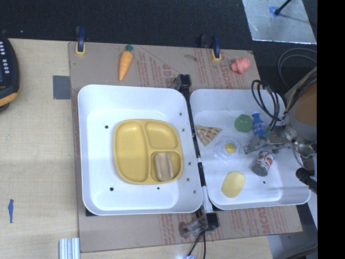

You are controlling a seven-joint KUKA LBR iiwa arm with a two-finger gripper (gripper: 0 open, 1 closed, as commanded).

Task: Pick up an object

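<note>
Bins are sitting side by side on the worktop (pixel 38 161), and the action is all in the right bin (pixel 215 198), where the loose objects are lying: a pizza slice (pixel 207 133), a green ball (pixel 243 123), a small clear piece with a yellow centre (pixel 229 148), a yellow lemon-like lump (pixel 233 184) and a little can (pixel 262 163) tipped on its side. The end effector (pixel 262 143) is hanging low over that bin, reaching in from the right edge, just above the can and beside the green ball, presumably lining up on one of them. Whether it is wide or narrow I cannot tell; metal and cables are blurring together there. Nothing is visibly lifted. In the left bin (pixel 91 198) a yellow divided tray (pixel 135 150) is resting, carrying a tan block (pixel 164 166) in one compartment. A carrot (pixel 125 63) and a pink toy (pixel 240 65) are lying outside, behind the bins.
</note>
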